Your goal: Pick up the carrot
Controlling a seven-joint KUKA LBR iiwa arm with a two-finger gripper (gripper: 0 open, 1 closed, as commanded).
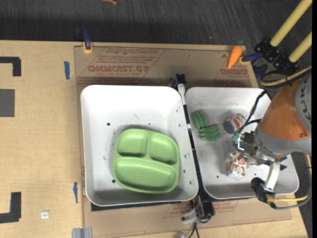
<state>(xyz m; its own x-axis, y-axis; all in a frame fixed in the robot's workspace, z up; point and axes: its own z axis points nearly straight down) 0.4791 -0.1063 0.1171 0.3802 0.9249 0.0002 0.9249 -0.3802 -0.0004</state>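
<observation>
Cardboard [124, 58] behind the right bin [223, 89] bears the carrot [235, 56], well apart from the gripper [245, 150]; whether its jaws are open, I cannot tell. It should rise over the rim, then grip across the carrot.

The arm [291, 135] is showing grey housing and a broad orange band [283, 115]; a thin black cable [255, 105] is looping beside it.

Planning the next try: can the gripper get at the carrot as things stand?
Probably, but not from here: the carrot lies uncovered on the board past the right bin and its far rim, while the gripper is inside that bin. A blue clamp crowds it.
</observation>
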